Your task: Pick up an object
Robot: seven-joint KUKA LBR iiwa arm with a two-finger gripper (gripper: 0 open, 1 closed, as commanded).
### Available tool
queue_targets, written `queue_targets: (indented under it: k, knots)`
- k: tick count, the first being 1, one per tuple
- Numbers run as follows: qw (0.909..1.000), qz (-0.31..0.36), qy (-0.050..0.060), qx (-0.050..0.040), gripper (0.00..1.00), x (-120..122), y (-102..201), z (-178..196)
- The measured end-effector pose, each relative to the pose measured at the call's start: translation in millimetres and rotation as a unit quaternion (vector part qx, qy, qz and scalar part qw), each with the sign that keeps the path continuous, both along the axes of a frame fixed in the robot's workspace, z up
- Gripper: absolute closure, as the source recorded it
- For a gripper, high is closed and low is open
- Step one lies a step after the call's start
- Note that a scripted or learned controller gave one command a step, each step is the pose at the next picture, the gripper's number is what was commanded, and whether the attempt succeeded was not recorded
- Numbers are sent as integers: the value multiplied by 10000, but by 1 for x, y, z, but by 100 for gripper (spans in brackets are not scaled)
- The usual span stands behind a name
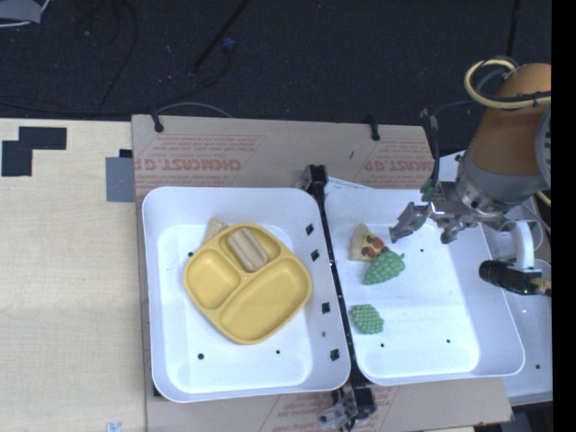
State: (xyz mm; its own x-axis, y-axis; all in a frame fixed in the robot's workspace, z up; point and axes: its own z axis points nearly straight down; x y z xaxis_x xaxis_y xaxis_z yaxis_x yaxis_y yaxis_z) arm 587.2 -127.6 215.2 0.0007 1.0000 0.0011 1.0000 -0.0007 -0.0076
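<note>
Nearest, in the view-right bin [432, 340], a small green leafy piece [366, 318] lies flat on the white floor, close to the centre divider. Beside it, the view-left bin [180, 358] holds a yellow divided plate [261, 300] w/ three compartments. A tan bun-like piece [247, 247] sits in the plate's far compartment; the other two hold nothing.

Further back in the right bin, a green grape bunch [384, 266] lies just beyond the leafy piece, apart from it. A pizza slice [364, 241] lies touching or nearly touching the grapes' far-left side; can't tell which.

The gripper [427, 228] sits over the right bin's far half, just to the view-right of the pizza slice and grapes. Its fingers [405, 225] are spread, w/ nothing btwn them. None of the three right-bin items is lifted; all rest on the bin floor. The arm [504, 151], grey below an orange band, comes in from the view's right.

Both bins rest on a cardboard sheet [270, 151] w/ red print. A pale wooden benchtop [63, 268] lies to the view's left, and dark floor w/ cables [225, 43] farthest back.
</note>
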Motion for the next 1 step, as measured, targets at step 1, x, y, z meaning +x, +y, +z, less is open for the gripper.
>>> queue_targets:
  k: [1]
  knots:
    - [10000, 1, 8, 3, 0, 4, -2, -63]
